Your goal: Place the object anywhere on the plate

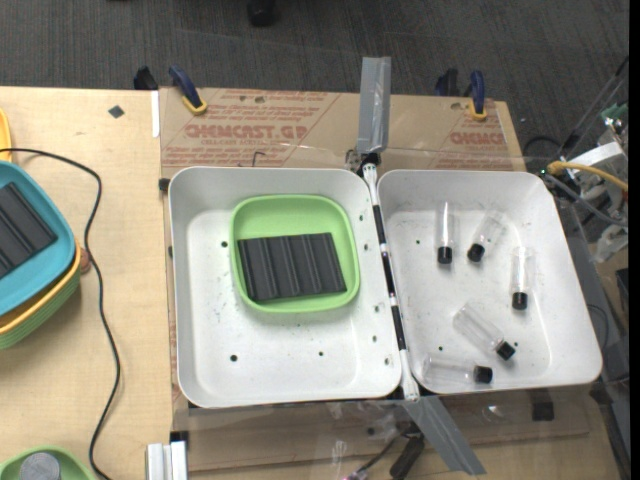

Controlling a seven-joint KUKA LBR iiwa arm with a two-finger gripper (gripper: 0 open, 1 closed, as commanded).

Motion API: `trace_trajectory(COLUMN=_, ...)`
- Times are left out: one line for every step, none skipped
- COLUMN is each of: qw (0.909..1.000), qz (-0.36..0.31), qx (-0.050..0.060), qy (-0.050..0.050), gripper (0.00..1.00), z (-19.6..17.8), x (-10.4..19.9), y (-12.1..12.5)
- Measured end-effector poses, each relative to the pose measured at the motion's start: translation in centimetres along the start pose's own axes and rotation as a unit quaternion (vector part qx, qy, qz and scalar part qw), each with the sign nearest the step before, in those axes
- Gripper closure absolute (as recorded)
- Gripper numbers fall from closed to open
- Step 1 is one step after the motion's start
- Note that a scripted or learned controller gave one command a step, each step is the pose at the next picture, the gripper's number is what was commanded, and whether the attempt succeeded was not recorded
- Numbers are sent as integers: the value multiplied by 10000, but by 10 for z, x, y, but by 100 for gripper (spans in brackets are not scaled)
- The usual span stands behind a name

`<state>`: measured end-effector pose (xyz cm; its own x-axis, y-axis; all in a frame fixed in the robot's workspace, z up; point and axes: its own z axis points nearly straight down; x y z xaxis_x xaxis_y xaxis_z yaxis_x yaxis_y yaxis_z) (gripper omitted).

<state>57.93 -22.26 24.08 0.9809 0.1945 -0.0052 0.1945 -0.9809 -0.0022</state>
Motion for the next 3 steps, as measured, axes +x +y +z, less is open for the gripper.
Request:
trace_trajectory(qw=10000, qz=3, qx=4, qy=-2, gripper=0, z=-2, x=-4, y=0)
trace_trajectory(qw=10000, qz=-35, qx=1, qy=3, gripper=0, z=-24, x=-10, y=-38)
trace_trajectory(qw=10000, qz=-30, qx=-2, qy=4, gripper=0, z=-36, x=-26, y=-82)
